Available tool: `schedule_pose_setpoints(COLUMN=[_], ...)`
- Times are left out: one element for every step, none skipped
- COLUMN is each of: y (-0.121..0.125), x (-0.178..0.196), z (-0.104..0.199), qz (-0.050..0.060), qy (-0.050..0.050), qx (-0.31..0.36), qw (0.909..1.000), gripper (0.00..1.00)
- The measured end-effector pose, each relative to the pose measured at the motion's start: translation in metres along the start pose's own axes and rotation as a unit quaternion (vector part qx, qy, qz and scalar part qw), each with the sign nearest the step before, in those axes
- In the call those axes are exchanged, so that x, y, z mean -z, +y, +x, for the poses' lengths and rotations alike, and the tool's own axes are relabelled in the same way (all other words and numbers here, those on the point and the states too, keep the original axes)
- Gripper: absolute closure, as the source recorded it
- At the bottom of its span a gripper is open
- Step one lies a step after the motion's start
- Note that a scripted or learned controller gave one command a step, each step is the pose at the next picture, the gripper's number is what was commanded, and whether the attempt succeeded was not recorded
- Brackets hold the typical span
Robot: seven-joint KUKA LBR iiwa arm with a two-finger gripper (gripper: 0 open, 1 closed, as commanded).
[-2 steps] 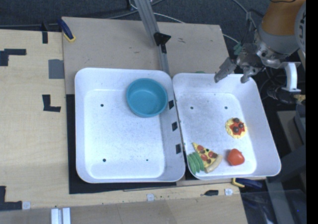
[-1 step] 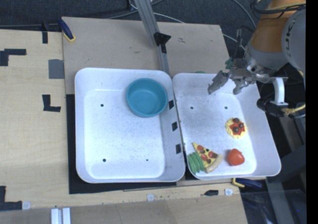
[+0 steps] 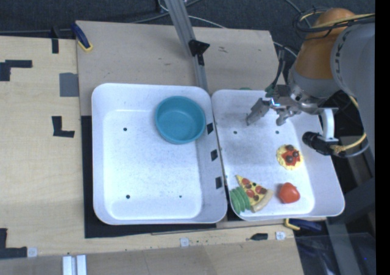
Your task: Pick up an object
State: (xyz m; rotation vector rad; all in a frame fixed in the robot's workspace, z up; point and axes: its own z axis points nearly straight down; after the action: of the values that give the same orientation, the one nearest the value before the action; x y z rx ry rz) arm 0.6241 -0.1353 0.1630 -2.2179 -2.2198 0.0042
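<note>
Jaws [image 3: 267,116] spread above right bin [image 3: 244,146], pizza slice [image 3: 253,192], tomato [image 3: 289,192], blue bowl [image 3: 180,119] in left bin [image 3: 116,164].

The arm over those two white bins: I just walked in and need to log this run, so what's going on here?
A grey KUKA arm reaches in from the right, its gripper open above the upper part of the right bin, with nothing between its fingers. Lower in that bin lie a toy pizza slice, a red tomato-like piece and a small round yellow piece with red toppings, all untouched. A blue bowl sits in the left bin. Nothing is picked up yet.
</note>
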Motion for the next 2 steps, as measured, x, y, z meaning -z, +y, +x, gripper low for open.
schedule_pose_setpoints(y=[-0.004, -0.002], x=[-0.063, -0.049], z=[-0.004, -0.003], qz=[0.001, -0.002], qy=[0.0, 0.0], qx=[0.0, 0.0], qw=[1.0, 1.0], gripper=[0.0, 1.0])
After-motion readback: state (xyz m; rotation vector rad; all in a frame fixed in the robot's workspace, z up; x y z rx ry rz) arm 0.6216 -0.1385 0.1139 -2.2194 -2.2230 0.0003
